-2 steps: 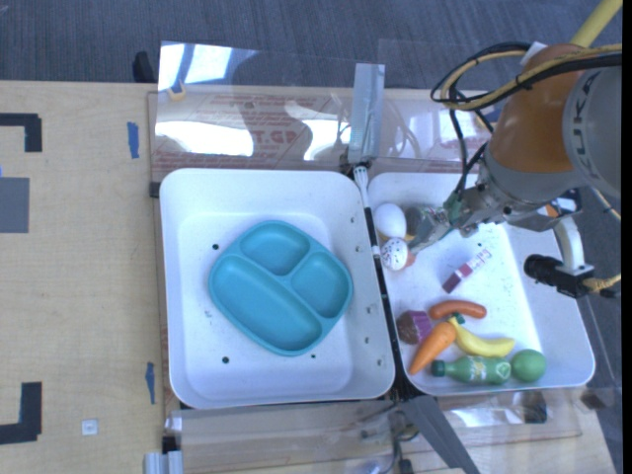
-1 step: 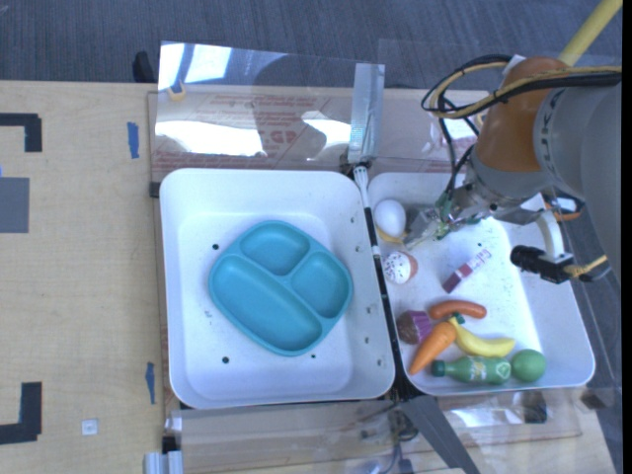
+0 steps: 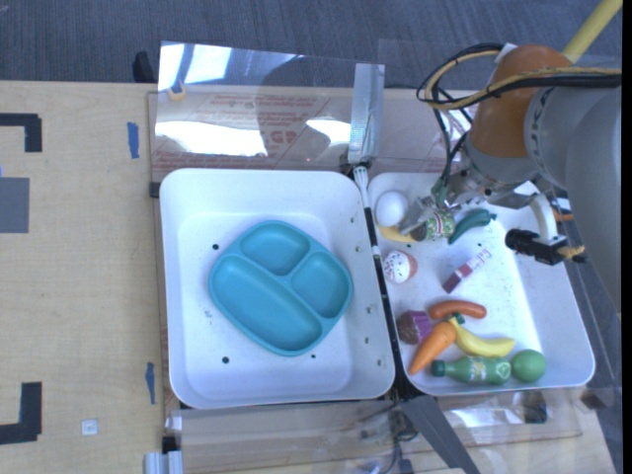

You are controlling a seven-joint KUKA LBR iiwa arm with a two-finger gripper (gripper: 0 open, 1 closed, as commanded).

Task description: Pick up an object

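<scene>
My gripper [image 3: 441,213] is low over the back of the right bin [image 3: 573,309], among a cluster of toys. A green pepper-like piece [image 3: 471,222] lies right beside it, and a white egg [image 3: 391,206] and a small yellow piece [image 3: 396,234] lie to its left. The gripper body hides what is directly under it. Nearer the front of that bin lie a speckled ball [image 3: 398,267], a red-and-white stick [image 3: 466,270], a red chilli [image 3: 457,310], a carrot [image 3: 433,346], a banana [image 3: 485,344], a green bottle [image 3: 473,369] and a lime [image 3: 529,364].
The left bin [image 3: 188,215] holds a blue divided plate [image 3: 281,286]. A clear panel [image 3: 257,117] stands behind the bins. The grey arm with its orange band [image 3: 513,107] and cables covers the right bin's back right corner. A purple toy [image 3: 415,326] lies beside the carrot.
</scene>
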